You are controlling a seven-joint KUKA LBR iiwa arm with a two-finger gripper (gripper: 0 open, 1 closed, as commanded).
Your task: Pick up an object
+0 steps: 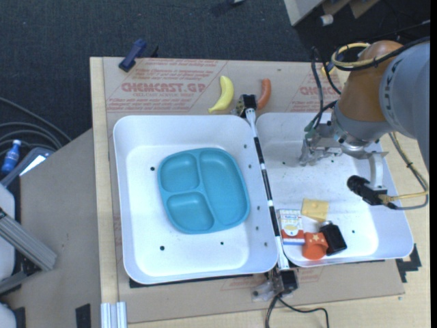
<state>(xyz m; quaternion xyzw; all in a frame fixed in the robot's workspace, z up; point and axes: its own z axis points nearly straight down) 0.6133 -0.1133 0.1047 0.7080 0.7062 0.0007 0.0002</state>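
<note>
Gripper (315, 154) state unclear, low in right bin (287, 132), objects crowd near edge.

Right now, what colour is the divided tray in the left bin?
Light blue, seen clearly in the camera view: divided tray.

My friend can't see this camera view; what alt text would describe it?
A grey-and-orange robot arm lowers its end effector into the right bin, away from a pile of small objects at the bin's near edge. The left bin holds a blue tray.
</note>
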